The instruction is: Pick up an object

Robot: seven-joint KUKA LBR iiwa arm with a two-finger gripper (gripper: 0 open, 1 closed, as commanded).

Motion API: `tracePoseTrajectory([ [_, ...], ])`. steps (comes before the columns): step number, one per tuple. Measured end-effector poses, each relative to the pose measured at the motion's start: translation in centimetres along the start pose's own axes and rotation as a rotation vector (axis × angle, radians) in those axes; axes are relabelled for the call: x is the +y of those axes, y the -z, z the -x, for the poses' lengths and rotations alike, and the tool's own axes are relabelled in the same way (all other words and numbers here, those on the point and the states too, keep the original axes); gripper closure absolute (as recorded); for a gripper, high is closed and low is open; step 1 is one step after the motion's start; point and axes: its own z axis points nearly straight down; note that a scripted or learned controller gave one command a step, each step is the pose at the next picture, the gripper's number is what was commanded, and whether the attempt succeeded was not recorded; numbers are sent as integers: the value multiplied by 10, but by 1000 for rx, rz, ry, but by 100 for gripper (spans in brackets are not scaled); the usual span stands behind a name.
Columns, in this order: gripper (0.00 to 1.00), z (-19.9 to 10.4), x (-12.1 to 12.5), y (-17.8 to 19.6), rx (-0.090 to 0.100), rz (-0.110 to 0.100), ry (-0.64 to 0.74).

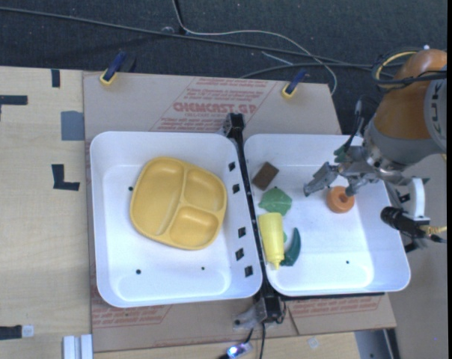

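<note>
A yellow divided plate (179, 203) is sitting in the left bin (106, 223). In the right bin (376, 271), a brown block (265, 174), green leaf (275, 200) and yellow corn (272, 238) are lying by the divider. The gripper (332, 182) is hanging spread open, holding nothing, one fingertip touching the orange object (340, 200).

There were two white bins on the counter: the left bin (106, 223) and the right bin (376, 271). One yellow divided plate (178, 202) lay in the left one. In the right one there were five small things: one brown block (265, 174), one green leaf-shaped piece (275, 200), one yellow corn-like piece (272, 237), one dark green piece (292, 247) and one orange round piece (340, 200).
</note>
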Motion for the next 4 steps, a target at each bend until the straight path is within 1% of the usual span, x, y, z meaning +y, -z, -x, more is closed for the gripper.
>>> tracePoseTrajectory([
  [1, 0, 0, 3, 7, -2, 13, 4],
  [2, 0, 4, 6, -38, -3, 10, 3],
  [3, 0, -2, 11, -85, -3, 10, 4],
  [4, 0, -2, 12, -106, -4, 15, 4],
])
